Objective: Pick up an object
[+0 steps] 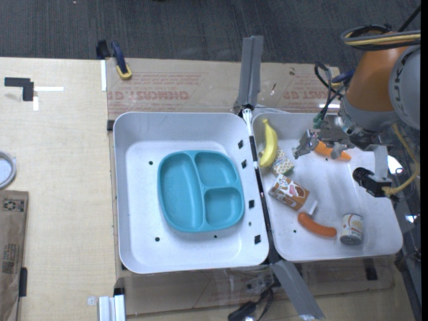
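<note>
Nothing lifted yet. The hand [309,144] hovers low at the far side of the right bin [374,246], just beside a small orange carrot-like piece [331,151]. Cannot tell its state; it looks empty, I think. Grasp and lift remain.

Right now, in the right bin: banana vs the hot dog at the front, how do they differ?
The banana is yellow; the hot dog is orange-red. The banana lies along the bin's left wall toward the back, running almost front to back; the hot dog lies near the front, running mostly sideways at a slant. The banana looks larger and more curved. Both are elongated, lie flat and sit apart from the gripper.
</note>
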